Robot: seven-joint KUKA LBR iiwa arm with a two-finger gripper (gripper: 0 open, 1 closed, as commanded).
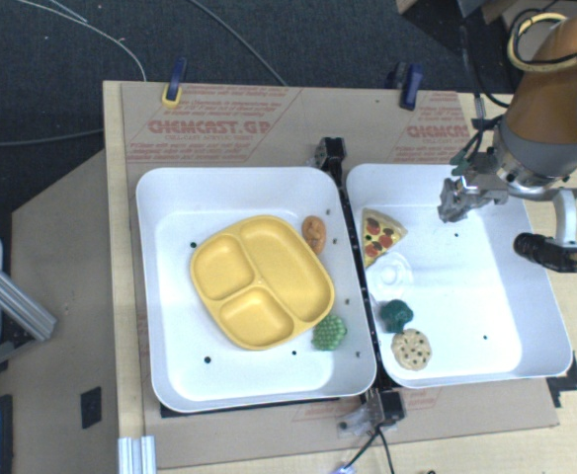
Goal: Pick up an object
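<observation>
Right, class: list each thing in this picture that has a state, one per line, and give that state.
gripper: over the right bin's upper part, holding nothing visible
yellow tray: flat in left bin, compartments bare
pizza slice: lying flat, right bin
cookie: lying flat, right bin
green broccoli: beside the tray, left bin
dark green piece: above the cookie

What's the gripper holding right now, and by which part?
Nothing visible in its grasp. The gripper hangs over the right bin, apart from the pizza slice. No object shows between its fingers.
</observation>
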